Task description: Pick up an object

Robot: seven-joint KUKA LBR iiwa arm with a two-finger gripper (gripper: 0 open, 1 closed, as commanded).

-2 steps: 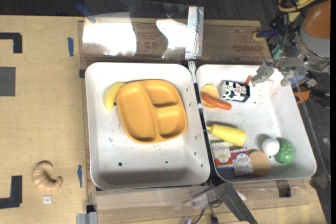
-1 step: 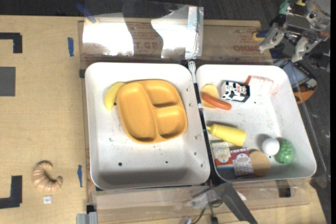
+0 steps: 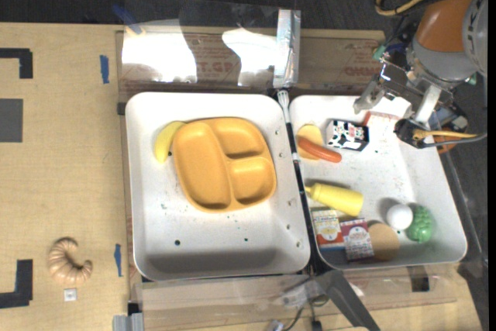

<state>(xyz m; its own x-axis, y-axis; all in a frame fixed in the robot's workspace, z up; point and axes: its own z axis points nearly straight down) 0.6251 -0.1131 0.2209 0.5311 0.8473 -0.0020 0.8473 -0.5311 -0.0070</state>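
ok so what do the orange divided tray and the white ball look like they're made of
The orange divided tray looks like moulded plastic with a smooth, slightly glossy finish: one even colour, rounded compartment edges and soft highlights. The white ball looks hard and smooth, with a bright sheen on top, probably plastic; too small to tell any surface texture.

Yellow-orange divided tray [image 3: 223, 163] and yellow banana [image 3: 163, 140] in the left white bin [image 3: 147, 244]. Near the right bin's [image 3: 446, 236] front edge: yellow bottle [image 3: 335, 197], white ball [image 3: 399, 215], green lump [image 3: 421, 225]. Black-and-white patterned card [image 3: 347, 136] toward its back edge, orange carrot [image 3: 318, 150] beside.
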